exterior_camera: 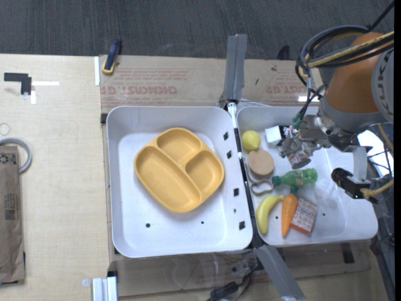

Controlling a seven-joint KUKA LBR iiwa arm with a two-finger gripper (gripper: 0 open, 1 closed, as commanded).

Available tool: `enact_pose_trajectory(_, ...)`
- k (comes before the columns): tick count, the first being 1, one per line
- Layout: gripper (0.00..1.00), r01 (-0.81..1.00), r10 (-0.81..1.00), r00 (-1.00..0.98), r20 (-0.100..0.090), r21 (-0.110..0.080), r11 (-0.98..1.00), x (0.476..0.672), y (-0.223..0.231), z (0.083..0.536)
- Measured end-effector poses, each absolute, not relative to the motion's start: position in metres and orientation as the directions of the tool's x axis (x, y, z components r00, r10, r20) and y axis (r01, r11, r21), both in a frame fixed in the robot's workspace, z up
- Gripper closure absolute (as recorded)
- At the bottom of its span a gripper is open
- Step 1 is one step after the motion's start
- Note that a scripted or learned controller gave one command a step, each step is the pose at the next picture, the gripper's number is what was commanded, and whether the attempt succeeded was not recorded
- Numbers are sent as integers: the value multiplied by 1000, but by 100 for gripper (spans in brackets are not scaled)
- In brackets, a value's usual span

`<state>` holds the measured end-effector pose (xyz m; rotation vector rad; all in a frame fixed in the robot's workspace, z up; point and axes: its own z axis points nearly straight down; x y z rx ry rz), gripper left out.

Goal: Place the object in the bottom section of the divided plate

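On the counter (50,231) two white bins sit side by side. The left bin (125,231) holds the yellow divided plate (178,168), which lies tilted in the bin's middle with two small sections toward the upper right and one large section toward the lower left; nothing lies in any of them. The right bin (351,227) holds the loose items: a lemon (250,140) at the upper left, a round tan disc (260,164) just below it, a green bottle (294,179) lying on its side, a banana (267,211) and a carrot (287,214) side by side near the front, and a small red and white packet (304,217) just right of the carrot. The gripper (296,148) hangs over the upper middle of the right bin, just above the green bottle and to the right of the lemon and disc; whether it is open or closed cannot be told. It is well apart from the plate, across the wall between the bins.
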<state>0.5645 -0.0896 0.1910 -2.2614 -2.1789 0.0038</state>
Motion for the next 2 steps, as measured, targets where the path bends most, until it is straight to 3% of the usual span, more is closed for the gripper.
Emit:
enact_pose_trajectory(1,100,997,997,76,-1,-4,-76,531,-18,193)
enact_pose_trajectory(2,100,998,998,-61,-2,-2,61,546,56,229)
